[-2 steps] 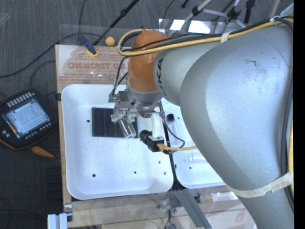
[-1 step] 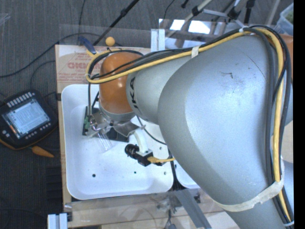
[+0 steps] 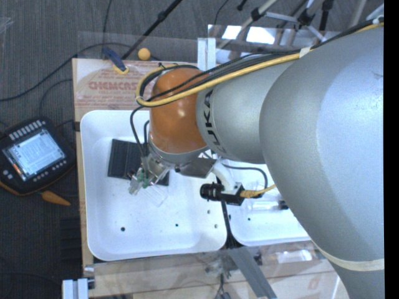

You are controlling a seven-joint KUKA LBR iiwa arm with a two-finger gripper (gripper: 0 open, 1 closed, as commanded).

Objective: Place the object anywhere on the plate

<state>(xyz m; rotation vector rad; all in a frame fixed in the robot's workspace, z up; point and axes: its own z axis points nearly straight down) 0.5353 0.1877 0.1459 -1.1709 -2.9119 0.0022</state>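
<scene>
A dark, flat square plate [image 3: 122, 157] lies in the left part of the left white bin [image 3: 124, 242]. My gripper [image 3: 147, 180] hangs just off the plate's right front corner, low over the bin floor, under the orange wrist band [image 3: 177, 114]. A small green-and-white bit [image 3: 141, 180] shows at the gripper's tip; I cannot tell whether it is the object or part of the tool. Something pale and see-through [image 3: 157, 195] lies on the bin floor right below the gripper. The arm hides the plate's right edge.
The grey arm covers most of the right bin [image 3: 268, 226]. A black cable plug [image 3: 219, 193] sticks out over the wall between the bins. A cardboard sheet [image 3: 109, 86] lies behind the left bin. A teach pendant [image 3: 34, 156] rests on the floor to the left.
</scene>
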